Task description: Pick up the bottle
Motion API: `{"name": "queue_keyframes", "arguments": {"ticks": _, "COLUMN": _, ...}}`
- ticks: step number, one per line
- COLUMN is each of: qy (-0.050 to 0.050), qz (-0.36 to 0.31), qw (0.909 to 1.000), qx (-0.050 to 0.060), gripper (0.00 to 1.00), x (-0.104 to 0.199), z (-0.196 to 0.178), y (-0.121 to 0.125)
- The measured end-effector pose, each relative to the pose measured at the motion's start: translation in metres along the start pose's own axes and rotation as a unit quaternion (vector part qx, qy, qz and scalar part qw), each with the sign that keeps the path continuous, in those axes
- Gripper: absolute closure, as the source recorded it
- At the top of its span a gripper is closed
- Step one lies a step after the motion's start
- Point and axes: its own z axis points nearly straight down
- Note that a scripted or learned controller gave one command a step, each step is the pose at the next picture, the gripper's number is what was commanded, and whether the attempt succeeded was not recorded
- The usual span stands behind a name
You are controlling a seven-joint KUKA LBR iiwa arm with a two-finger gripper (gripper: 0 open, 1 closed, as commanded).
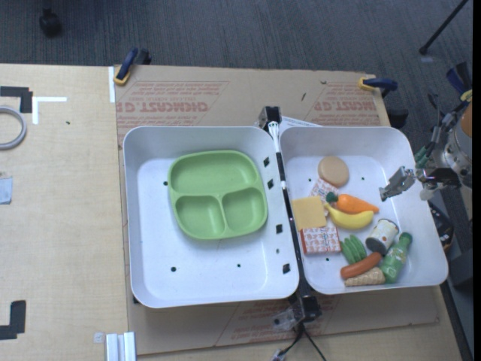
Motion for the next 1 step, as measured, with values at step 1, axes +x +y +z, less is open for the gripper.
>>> {"name": "queue_keyframes", "arguments": {"ticks": 1, "qy": 0.0, "qz": 0.0, "qw": 1.0, "qx": 0.0, "gripper": 1.0, "x": -0.0003, "z": -0.0095, "y": 0.0007}}
